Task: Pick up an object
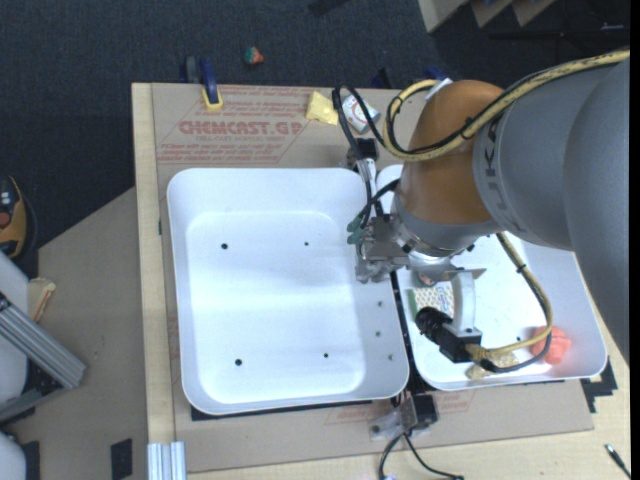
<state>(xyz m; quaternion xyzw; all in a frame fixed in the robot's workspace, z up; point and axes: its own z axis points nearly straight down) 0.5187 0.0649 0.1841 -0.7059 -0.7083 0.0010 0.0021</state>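
White plastic makes up the left bin (270,298), whose bare floor is marked with a few small dark dots. It serves as the reference for everything else. Just past its right wall, toward the near side, lies the right bin (505,308), touching it along a shared edge. An orange-pink object (557,345) sits in that right bin, well away from the left bin, against the far right rim and close to the front. Nearer the left bin, just across the shared edge, a small patterned card (432,295) with green and white print lies on the right bin's floor, partly hidden by robot hardware. The gripper (374,256) hangs right at the left bin's right wall, about halfway along it, over the seam between the two bins. Whether it is open or closed cannot be told from this angle, and nothing can be seen held in it. Above it the orange band (445,168) and the grey arm (560,158) stretch off to the right of the left bin, covering much of the right bin. Behind the left bin, a brown board (240,128) with red lettering shows under it. A blue and yellow clamp (209,86) grips that board's far edge, and beyond it a small green and orange thing (254,56) lies on dark carpet.
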